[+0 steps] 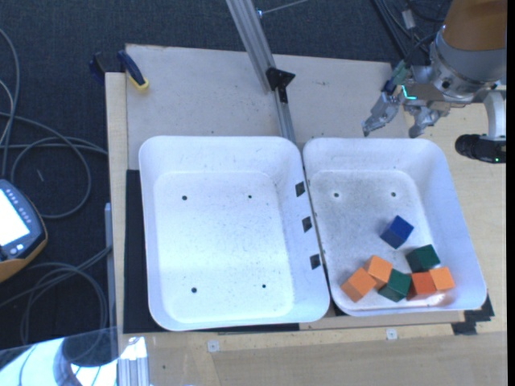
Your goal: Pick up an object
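Blocks sit bunched in the near right corner of your right bin [451,185], and that's where the pickings are. You've got a blue block [397,232] a little apart, farther in than the rest. Nearer you, an orange block [360,283] on the left touches a second orange block [380,268]. Just right of those, a dark green block [395,286] sits on the near side, with another green block [422,257] farther and to the right. An orange block [442,278] sits at the right end of the cluster, and a reddish-orange block [422,285] is wedged between it and the near green one.

Now your tool [396,119]: it's up at the far edge of the right bin, hovering over the tabletop [201,95] just beyond the rim, well apart from the blocks. Its fingers are spread apart with nothing between them. The orange band of the arm [475,22] shows at the far right.

Your left bin [153,159] lies just beside the right one, rims touching down the middle. A metal rail [253,30] runs in a slant from the far side down to where the bins meet. On the tabletop's far left corner there's a blue and yellow clamp [133,69]. Cables [48,159] loop across the dark floor on your left.
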Controlling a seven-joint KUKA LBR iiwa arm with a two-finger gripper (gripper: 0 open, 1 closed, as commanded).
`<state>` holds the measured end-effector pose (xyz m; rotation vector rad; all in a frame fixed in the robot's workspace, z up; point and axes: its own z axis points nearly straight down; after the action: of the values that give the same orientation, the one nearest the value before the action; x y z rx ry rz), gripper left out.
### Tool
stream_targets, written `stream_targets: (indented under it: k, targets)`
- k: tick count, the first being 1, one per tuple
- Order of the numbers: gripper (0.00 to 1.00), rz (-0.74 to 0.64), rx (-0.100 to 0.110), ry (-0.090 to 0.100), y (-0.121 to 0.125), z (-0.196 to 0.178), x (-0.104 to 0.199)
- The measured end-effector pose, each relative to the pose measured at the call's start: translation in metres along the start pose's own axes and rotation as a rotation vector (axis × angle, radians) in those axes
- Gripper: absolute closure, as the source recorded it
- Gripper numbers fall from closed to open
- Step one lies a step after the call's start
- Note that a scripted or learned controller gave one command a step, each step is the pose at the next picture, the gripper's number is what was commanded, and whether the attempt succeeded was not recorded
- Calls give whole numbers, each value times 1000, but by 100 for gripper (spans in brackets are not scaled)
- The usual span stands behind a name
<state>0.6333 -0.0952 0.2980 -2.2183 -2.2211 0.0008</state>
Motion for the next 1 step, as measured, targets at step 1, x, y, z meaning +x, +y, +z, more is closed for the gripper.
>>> stream_targets:
  k: [1]
  targets:
    - [0, -3, 3, 2, -63, 3, 42]
